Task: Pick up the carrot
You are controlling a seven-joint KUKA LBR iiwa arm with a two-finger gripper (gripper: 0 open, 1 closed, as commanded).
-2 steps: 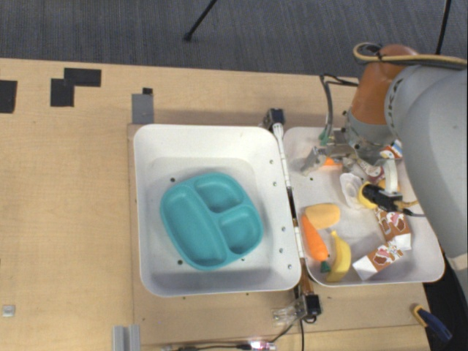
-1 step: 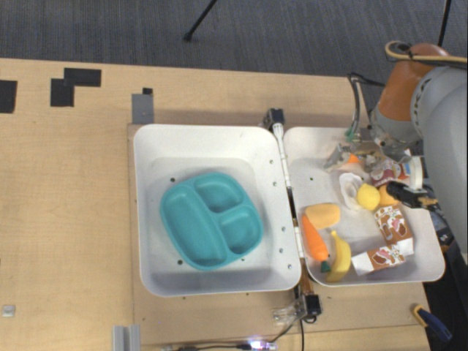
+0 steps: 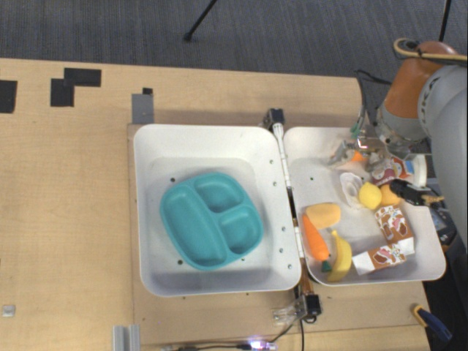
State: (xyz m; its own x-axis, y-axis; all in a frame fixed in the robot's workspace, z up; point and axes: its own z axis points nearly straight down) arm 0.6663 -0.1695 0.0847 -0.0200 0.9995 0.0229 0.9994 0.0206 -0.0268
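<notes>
The carrot (image 3: 315, 240) is orange and lies lengthwise near the left wall of the right bin (image 3: 311, 170), its green end pointing to the front. It sits between a tan bread roll (image 3: 324, 213) and a banana (image 3: 338, 257). My gripper (image 3: 361, 149) hangs low over the back of the right bin, well behind the carrot and to its right. The grey arm with its orange band (image 3: 409, 90) reaches in from the right edge.
The left bin (image 3: 146, 196) holds a teal divided plate (image 3: 210, 219). Around the carrot in the right bin lie a lemon (image 3: 370, 195), two brown-and-white packets (image 3: 392, 224) (image 3: 384, 255) and a clear cup (image 3: 351, 183). More small items crowd the back right corner.
</notes>
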